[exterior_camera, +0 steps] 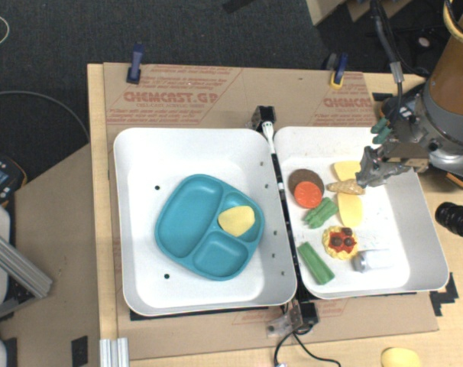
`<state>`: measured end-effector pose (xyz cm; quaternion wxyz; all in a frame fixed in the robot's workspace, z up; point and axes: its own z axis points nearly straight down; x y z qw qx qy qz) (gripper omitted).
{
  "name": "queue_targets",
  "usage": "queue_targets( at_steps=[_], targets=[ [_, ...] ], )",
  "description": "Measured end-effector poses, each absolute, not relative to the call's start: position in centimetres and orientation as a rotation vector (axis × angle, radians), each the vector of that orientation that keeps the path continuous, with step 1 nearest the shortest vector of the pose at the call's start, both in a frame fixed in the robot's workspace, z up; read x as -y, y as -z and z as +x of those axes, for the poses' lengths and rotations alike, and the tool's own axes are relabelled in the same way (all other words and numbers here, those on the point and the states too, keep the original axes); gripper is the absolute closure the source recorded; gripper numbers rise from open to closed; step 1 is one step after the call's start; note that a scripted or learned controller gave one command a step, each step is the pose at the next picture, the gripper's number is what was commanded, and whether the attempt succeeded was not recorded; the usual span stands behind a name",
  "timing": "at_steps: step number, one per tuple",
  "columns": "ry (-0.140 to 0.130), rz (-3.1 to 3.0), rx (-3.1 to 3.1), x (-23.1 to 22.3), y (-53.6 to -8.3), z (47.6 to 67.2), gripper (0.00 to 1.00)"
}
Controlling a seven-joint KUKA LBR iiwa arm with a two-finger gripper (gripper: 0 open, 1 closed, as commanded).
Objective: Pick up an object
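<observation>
White bins sit side by side on the brown surface [216, 94]; the left bin [140, 167] holds a blue tray [187, 224] with three parts; a pale yellow lump [237, 219] lies in the tray's right part.

The right bin [403, 235] holds a pile of toy food; a brown round thing [306, 179] sits near the bin's left wall, and an orange round thing [308, 195] touches it just below; a green pod [321, 212] lies beside the orange one; a second green piece [315, 263] lies lower down, near the bin's front; a yellow flower-like piece with a red middle [340, 242] sits between them and a small grey and white thing [365, 261]; two yellow slices [349, 209] lie in the middle of the bin, with a tan crust-like piece [344, 187] across them.

The grey arm [445, 121] comes in from the right; its claw [369, 176] hangs low over the upper yellow slice, right by the tan piece; I cannot tell if the claw is spread or pressed together, or if it pinches anything.
</observation>
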<state>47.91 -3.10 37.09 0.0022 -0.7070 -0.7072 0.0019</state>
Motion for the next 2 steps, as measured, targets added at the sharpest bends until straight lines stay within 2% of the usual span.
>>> queue_targets(
  at_steps=[1, 2],
  targets=[
    [-0.005, -2.223, 2.215, 7.2, -33.2, 47.9, 1.0],
    [0.009, -2.223, 2.229, 5.2, -39.0, 48.0, 1.0]
  ],
)
